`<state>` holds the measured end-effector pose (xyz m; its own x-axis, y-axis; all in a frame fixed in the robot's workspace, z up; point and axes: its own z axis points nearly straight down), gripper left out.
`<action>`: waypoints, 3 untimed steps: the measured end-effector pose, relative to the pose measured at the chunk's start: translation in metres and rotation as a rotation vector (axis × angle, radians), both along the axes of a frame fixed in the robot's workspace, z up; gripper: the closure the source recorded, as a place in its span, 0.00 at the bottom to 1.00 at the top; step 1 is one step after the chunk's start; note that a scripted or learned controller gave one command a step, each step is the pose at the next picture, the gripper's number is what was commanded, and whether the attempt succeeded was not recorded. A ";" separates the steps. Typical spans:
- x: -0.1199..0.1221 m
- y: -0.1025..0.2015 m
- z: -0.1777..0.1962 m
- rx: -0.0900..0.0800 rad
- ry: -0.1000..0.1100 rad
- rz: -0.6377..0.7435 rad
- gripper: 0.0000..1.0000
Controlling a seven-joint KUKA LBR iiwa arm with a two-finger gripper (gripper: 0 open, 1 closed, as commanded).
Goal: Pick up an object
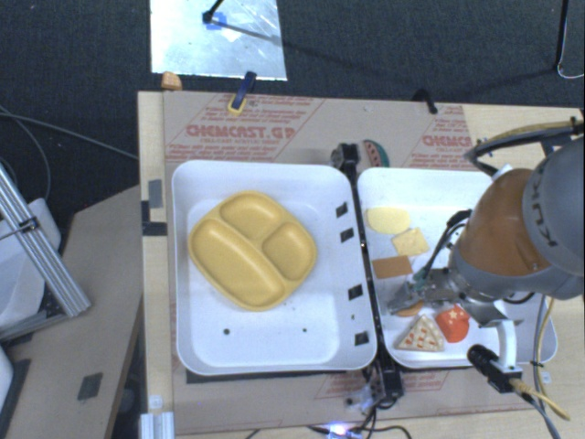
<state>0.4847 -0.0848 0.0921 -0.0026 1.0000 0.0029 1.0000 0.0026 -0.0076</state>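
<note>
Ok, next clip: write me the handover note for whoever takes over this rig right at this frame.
Tool: low in the right bin, over its left middle; finger state unclear, nothing visibly held.
Right bin: yellow oval piece, pale square cracker, brown rectangular piece, pizza slice, red tomato-like piece.
Left bin: yellow divided plate.
Done: arm is down among the pieces.
Left: close on one piece, lift it, confirm the hold.
</note>
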 end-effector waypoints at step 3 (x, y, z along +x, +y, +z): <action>0.001 0.179 0.092 0.001 -0.008 0.010 1.00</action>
